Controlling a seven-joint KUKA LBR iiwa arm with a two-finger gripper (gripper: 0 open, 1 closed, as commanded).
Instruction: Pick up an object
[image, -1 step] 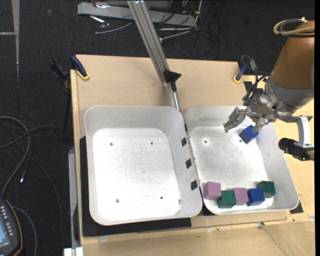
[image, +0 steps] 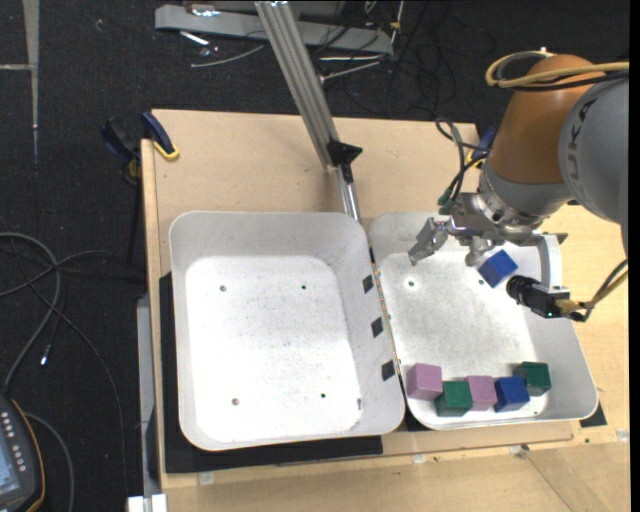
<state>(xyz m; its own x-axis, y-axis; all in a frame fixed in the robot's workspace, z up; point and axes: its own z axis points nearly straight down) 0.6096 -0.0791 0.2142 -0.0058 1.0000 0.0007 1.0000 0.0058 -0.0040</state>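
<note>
Already lifted: blue block (image: 497, 267) pinched in end effector (image: 492, 262), above right bin (image: 440, 300). Other blocks (image: 478, 391) lie well below it, along the near wall.

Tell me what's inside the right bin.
In the right bin, five blocks along its near edge: pink, green, pink, blue, green. The arm covers its far corner.

arm (image: 560, 130) reaches in from the right, gripper (image: 470, 245) hanging low
</note>
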